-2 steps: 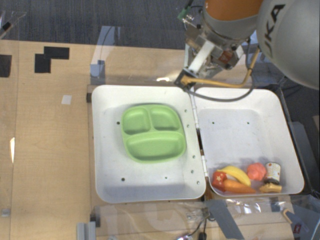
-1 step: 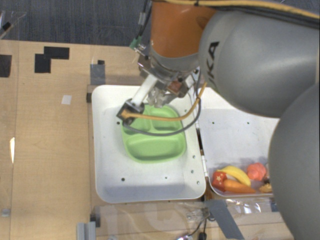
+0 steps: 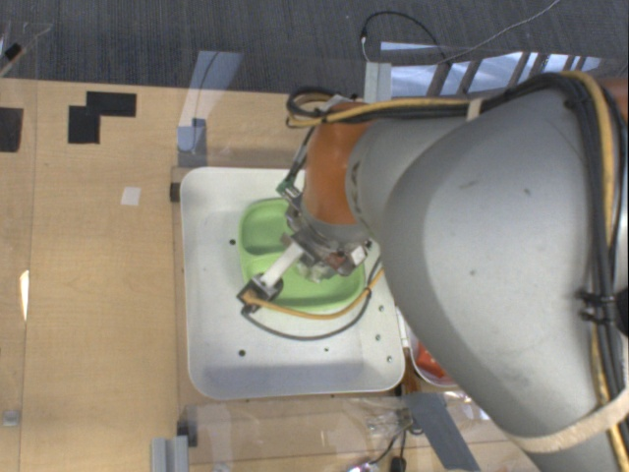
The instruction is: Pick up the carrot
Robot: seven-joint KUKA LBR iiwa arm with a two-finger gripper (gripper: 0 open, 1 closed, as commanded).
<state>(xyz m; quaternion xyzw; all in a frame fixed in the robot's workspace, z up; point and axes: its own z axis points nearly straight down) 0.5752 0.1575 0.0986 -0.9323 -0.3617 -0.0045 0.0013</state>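
Count: one arm (image 3: 491, 264), one gripper (image 3: 320, 260), one white bin (image 3: 211, 362) in plain sight, one green dish (image 3: 259, 228), one orange-red thing (image 3: 427, 362).

The arm's grey bulk covers the right half of the view, so the second bin is almost wholly hidden beneath it. The orange band (image 3: 329, 170) sits above the wrist, and the gripper hangs below it over the right part of the green dish. It is seen from above with the wrist in the way, so I cannot tell whether it is open or closed, and nothing can be seen held in it.

The green dish lies in the middle of the white bin, toward the far side. Its left rim is clear of the arm.

The orange-red thing is a small patch low and right, in the gap between the white bin's right rim and the arm. It lies outside that bin, well apart from the gripper. It could be the carrot, but too little shows to be sure.

Edges and room: the bin's left wall and near wall are both unobstructed. A bare strip of bin floor runs along the left side, and a broader one lies along the near side. The desk (image 3: 88, 313) to the left of the bin is open wood. Two black marks (image 3: 98, 116) sit at its far left corner.
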